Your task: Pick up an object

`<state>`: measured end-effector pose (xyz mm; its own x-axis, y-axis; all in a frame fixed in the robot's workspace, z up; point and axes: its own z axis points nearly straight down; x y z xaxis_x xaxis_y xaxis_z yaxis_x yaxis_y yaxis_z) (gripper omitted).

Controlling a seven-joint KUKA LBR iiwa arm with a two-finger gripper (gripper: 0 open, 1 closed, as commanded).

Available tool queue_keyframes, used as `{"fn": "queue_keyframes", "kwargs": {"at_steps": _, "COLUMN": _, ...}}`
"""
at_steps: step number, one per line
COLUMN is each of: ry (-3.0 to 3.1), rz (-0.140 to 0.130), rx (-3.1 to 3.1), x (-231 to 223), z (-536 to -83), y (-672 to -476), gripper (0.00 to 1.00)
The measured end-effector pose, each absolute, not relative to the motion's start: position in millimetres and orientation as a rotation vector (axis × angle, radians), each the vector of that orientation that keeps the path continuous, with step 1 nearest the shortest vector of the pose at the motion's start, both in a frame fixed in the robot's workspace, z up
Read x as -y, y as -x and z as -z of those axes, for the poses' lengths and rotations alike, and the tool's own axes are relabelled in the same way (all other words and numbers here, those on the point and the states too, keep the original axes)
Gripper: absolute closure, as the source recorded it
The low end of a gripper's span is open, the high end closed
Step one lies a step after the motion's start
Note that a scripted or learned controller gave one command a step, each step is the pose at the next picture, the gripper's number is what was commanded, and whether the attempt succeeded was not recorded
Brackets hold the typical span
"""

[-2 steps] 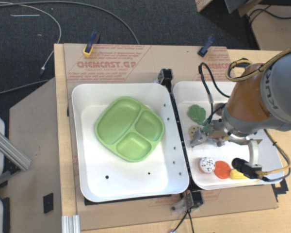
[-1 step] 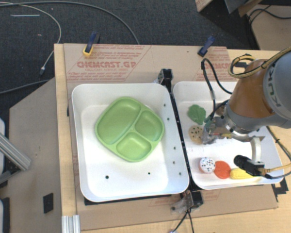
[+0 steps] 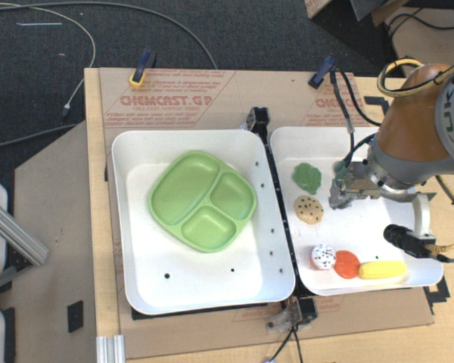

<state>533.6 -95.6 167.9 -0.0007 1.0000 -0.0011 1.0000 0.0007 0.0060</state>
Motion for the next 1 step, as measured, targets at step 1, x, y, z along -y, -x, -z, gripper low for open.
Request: {"fn": "queue_keyframes", "kwargs": {"at_steps": 1, "ry": -2.216, "rz": -0.005, "rx": -2.221, "x": 88.8, "z": -213.4, "y": -535.9, "gripper": 1.0}}
